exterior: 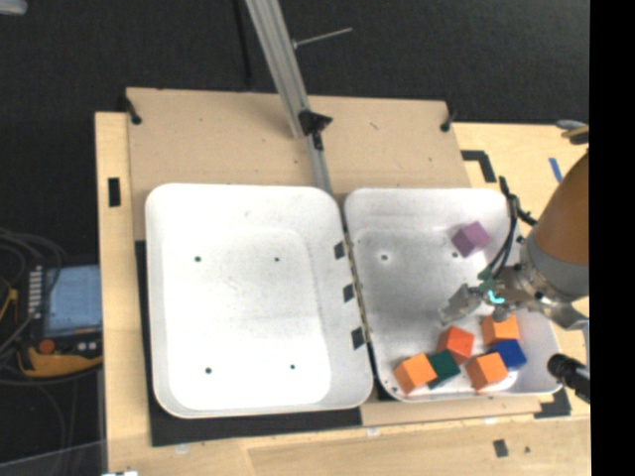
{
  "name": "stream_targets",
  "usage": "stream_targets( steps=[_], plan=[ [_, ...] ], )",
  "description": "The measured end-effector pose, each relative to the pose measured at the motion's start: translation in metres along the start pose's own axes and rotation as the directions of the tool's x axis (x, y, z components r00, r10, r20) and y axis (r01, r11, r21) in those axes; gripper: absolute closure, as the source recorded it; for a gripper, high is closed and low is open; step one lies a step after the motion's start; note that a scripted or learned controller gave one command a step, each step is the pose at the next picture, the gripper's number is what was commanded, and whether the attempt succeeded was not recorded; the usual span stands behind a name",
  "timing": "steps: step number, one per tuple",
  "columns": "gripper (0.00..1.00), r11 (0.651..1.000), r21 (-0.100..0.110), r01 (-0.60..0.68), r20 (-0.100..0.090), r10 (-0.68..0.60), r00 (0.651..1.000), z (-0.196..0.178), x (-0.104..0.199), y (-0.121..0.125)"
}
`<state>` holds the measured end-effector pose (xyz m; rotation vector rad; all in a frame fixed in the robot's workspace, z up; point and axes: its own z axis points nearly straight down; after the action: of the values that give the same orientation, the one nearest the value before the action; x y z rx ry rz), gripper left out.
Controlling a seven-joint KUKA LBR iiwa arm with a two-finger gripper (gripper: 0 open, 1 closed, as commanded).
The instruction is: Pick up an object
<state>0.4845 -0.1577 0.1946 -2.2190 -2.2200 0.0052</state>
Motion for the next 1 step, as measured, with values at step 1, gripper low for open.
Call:
stream_targets(
  steps=[1],
  plan=[
    [0.0,1.0,-0.006,-0.001,-0.001,0.001,1.0,-0.0018,0.0014,0.0015]
  ],
)
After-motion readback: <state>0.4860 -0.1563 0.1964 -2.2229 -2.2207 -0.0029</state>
